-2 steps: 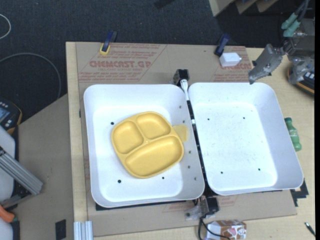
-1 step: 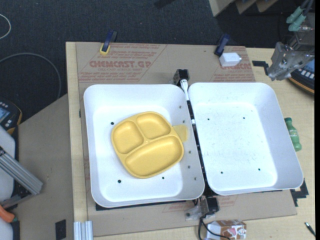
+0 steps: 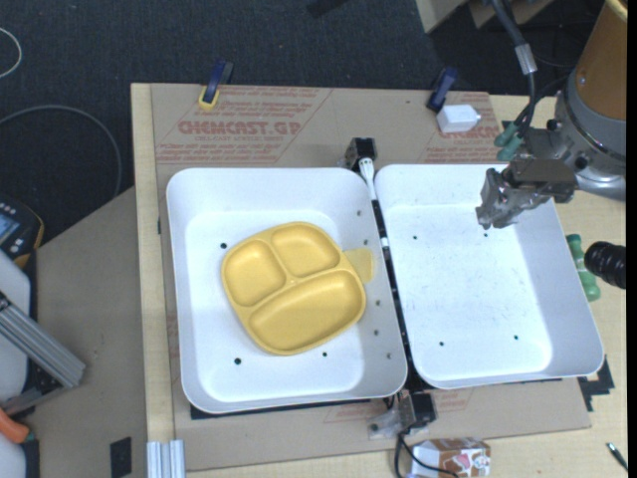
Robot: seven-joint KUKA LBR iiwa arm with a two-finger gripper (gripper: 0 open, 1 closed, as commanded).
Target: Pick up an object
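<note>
Yellow plastic marks the one object in the bins: a divided plate [image 3: 293, 287] with three compartments, lying flat and turned at an angle in the left bin [image 3: 189, 267], roughly at its middle. A smaller yellow piece [image 3: 360, 263] peeks out from under the plate's right edge, touching it, close to the wall that this bin shares with its neighbour. The right bin [image 3: 557, 337] sits just beside the left one, and its white floor shows dark speckles. The gripper [image 3: 495, 210] hangs over the upper right part of the right bin, well apart from the plate, with nothing visible between its fingers; whether they are apart or together cannot be told from this angle. Both bins rest on a tan surface [image 3: 299, 122] printed with red lettering. A small white block [image 3: 458, 119] lies on that surface above the right bin.
</note>
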